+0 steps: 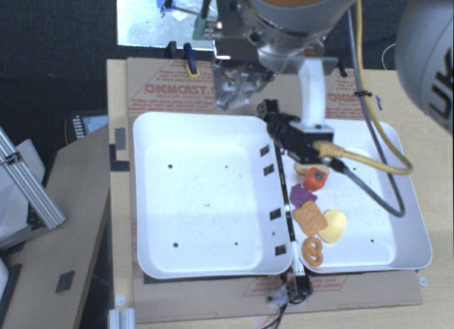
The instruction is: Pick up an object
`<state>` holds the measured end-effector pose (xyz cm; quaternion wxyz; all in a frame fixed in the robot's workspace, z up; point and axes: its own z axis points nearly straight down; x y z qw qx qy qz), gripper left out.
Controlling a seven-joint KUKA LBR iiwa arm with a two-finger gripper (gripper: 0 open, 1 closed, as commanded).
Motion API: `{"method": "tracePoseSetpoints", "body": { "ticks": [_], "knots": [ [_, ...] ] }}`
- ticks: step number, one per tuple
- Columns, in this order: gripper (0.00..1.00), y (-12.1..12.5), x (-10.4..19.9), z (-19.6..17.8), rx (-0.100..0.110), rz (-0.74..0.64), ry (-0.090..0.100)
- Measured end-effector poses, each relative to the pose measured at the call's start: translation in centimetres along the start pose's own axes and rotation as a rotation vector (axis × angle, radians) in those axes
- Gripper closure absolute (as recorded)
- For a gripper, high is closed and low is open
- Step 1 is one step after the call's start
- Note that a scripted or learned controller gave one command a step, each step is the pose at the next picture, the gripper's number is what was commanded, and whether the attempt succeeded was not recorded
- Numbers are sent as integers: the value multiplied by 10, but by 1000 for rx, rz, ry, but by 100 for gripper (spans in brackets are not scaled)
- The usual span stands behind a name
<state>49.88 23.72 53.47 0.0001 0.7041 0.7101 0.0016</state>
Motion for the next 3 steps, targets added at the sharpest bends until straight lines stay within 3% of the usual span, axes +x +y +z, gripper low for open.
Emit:
{"method": "tracePoseSetpoints", "body": {
  "ticks": [1, 2, 3],
  "knots": [
    [100, 73, -4, 1, -2, 10, -2],
    [100, -10, -29, -1, 2, 4, 0],
    [100, 36, -2, 1, 1, 3, -1]
  ]
}}
